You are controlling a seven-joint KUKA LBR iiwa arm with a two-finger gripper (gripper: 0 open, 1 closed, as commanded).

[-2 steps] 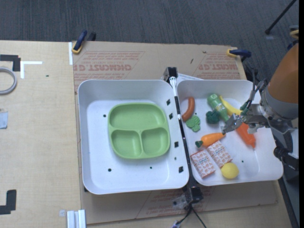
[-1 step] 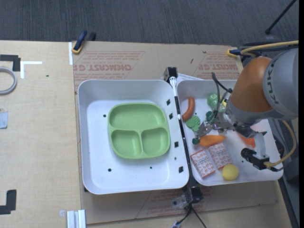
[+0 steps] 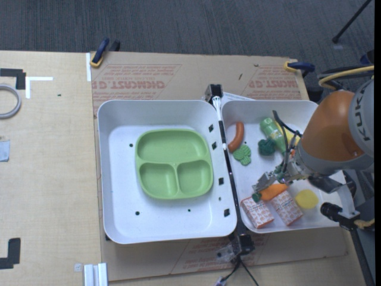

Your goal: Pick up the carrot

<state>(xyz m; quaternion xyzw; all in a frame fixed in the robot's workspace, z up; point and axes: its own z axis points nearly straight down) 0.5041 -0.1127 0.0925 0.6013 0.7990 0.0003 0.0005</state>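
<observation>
Pincer (image 3: pixel 269 183) low in the right white bin (image 3: pixel 253 108), reaching in from the right beneath the grey arm with its orange band (image 3: pixel 331 128); whether its fingers are spread or closed cannot be told from this angle, and nothing is clearly seen between them. Small orange carrot with a green top (image 3: pixel 271 191) lies on the bin floor directly under and touching the pincer's tip, slanting from lower left to upper right. Two red-and-white cartons (image 3: pixel 272 211) sit just below the carrot, side by side near the bin's front wall. Round yellow lemon-like piece (image 3: pixel 307 199) just right of the cartons. Further up the bin: dark green broccoli floret (image 3: pixel 267 147), green plastic bottle (image 3: pixel 271 128) beside it, flat green leafy piece (image 3: pixel 241 154) to the left, and a red-orange sausage (image 3: pixel 236 135) standing near the bin's left wall. Left white bin (image 3: pixel 113 177) alongside, holding a pale green three-compartment plate (image 3: pixel 174 162) near its middle. Both bins rest on brown cardboard (image 3: pixel 155 78) on the light wooden counter (image 3: pixel 47 177).
</observation>
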